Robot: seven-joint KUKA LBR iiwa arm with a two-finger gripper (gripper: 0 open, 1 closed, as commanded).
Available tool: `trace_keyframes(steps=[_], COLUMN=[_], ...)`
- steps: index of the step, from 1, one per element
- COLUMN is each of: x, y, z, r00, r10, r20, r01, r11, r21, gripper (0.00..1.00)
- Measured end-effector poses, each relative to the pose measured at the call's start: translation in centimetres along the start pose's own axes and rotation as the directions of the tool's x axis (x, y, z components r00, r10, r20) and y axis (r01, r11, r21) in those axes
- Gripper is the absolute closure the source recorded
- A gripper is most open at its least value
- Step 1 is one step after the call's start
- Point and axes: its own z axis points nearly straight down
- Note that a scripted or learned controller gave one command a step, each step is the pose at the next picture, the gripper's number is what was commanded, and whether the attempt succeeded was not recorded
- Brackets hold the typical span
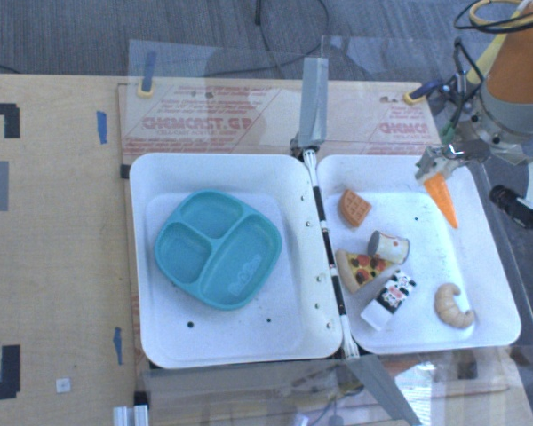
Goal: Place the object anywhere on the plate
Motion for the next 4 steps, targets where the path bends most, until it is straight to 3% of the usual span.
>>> trace_keyframes(steps=[1, 2, 3, 4], x=[7.2, 12.7, 19.7, 24.6], y=[-5.6, 0.1, -0.6, -0.8], z=[5.4, 3.6, 3.7, 1.2], r00=[1.0, 0.989, 0.977, 0.891], r10=[0.005, -0.15, -0.212, -0.454], r20=[-0.003, -0.001, -0.004, -0.001], r01=[-0.005, 0.15, 0.212, 0.454], r11=[1.0, 0.989, 0.977, 0.891], r21=[0.002, -0.003, 0.004, -0.003], gripper=[1.0, 1.0, 1.0, 1.0])
